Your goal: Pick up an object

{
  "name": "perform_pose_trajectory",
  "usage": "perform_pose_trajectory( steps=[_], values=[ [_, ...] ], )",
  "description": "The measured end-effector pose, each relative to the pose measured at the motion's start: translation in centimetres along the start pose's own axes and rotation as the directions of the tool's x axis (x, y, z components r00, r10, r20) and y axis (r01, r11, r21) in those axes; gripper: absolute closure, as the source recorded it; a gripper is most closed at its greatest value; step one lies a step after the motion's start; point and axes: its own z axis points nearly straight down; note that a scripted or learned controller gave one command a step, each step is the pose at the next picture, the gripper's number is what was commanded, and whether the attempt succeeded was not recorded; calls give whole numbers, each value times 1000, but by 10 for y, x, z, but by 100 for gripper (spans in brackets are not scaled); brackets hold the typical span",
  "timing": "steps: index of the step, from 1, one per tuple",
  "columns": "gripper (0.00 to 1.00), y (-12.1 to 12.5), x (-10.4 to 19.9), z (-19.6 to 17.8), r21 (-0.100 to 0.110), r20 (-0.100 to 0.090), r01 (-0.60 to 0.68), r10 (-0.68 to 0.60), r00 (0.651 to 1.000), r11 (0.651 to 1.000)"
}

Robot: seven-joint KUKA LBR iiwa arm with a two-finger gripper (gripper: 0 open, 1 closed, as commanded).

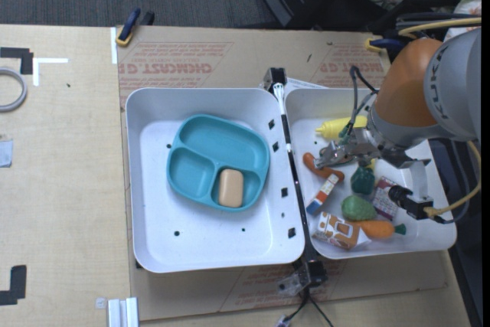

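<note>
My gripper (pixel 331 157) hangs low in the right bin (pixel 429 241), its metal fingers pointing left over a small red-brown sausage-shaped piece (pixel 316 164). Around it lie a yellow toy (pixel 334 128), a marker-like stick with a blue end (pixel 324 191), a dark green piece (pixel 363 180), a light green lump (pixel 357 207), an orange carrot (pixel 378 228) and a small printed box (pixel 337 230). I cannot see whether anything sits between the fingers.
The left bin (pixel 153 233) holds a teal divided plate (pixel 191 145) with a tan block (pixel 230 188) in its lower right compartment. The orange-banded arm (pixel 417 92) covers the right bin's upper part. A blue clip (pixel 128 26) lies on the bench beyond the bins.
</note>
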Motion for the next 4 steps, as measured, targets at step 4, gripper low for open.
perform_pose_trajectory(
  steps=[4],
  values=[
    [100,68,53,-259,6,-1,266,-266,964,964]
  ],
)
